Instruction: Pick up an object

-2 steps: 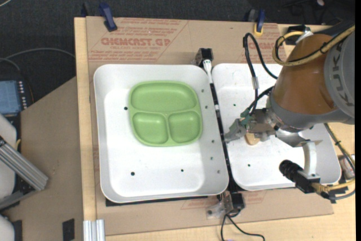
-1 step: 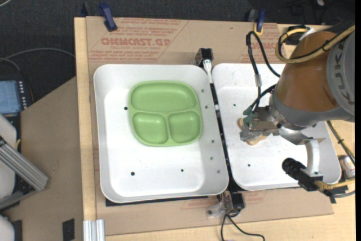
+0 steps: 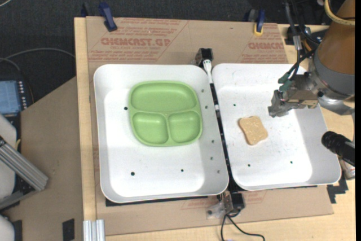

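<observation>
A tan slice of toast (image 3: 253, 130) lies flat near the middle of the right bin (image 3: 304, 175), a little toward that bin's left wall and well clear of every corner. Nothing touches it. Just beside it, up and to the right, the tool (image 3: 280, 105) hangs over the bin floor near the right wall, at the end of the grey arm (image 3: 338, 59) that comes in over the tabletop's right edge; whether the tool stands apart or together cannot be told from this slanted look, and nothing is seen clamped in it.

In the left bin (image 3: 113, 172), a green divided plate (image 3: 166, 113) sits toward the far wall, well apart from the toast, with the black strip (image 3: 215, 115) where the two bins meet between them. The cardboard tabletop (image 3: 141, 36) shows printed red lettering along its far edge.

The step in hand looks like the approach: the pick is not yet made. The next move likely calls for a short shift left and toward the near wall to centre over the toast, then a drop straight down. The slice is thin and flat, so a shallow descent could easily close on air.
</observation>
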Controlling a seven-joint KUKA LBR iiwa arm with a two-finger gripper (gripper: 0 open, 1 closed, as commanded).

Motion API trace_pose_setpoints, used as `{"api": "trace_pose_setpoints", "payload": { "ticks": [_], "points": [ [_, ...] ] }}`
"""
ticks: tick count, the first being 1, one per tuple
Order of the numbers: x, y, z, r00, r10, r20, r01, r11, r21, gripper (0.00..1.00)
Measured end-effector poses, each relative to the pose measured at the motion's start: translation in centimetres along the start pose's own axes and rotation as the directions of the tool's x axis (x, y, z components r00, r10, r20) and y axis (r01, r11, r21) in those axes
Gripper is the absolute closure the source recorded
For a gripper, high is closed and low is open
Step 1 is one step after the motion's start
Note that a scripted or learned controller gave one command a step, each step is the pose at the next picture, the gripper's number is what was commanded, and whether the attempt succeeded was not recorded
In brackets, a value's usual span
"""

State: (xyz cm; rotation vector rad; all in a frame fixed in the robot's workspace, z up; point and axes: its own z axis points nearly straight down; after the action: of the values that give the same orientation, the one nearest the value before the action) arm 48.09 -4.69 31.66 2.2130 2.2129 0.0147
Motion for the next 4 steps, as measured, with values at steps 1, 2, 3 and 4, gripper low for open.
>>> {"api": "trace_pose_setpoints", "payload": {
  "ticks": [1, 2, 3, 4],
  "points": [
    [-5.4, 0.1, -12.6, 1.0, 0.005, 0.003, -0.005, 1.0, -0.004, 1.0],
    [-12.4, 0.1, -17.7, 1.0, 0.007, 0.005, -0.007, 1.0, 0.005, 1.0],
    [-8.4, -0.1, -7.5, 1.0, -0.003, -0.005, 0.003, 1.0, 0.025, 1.0],
    [4.2, -0.1, -3.5, 1.0, -0.014, -0.006, 0.014, 1.0, 0.021, 1.0]
  ]
}}
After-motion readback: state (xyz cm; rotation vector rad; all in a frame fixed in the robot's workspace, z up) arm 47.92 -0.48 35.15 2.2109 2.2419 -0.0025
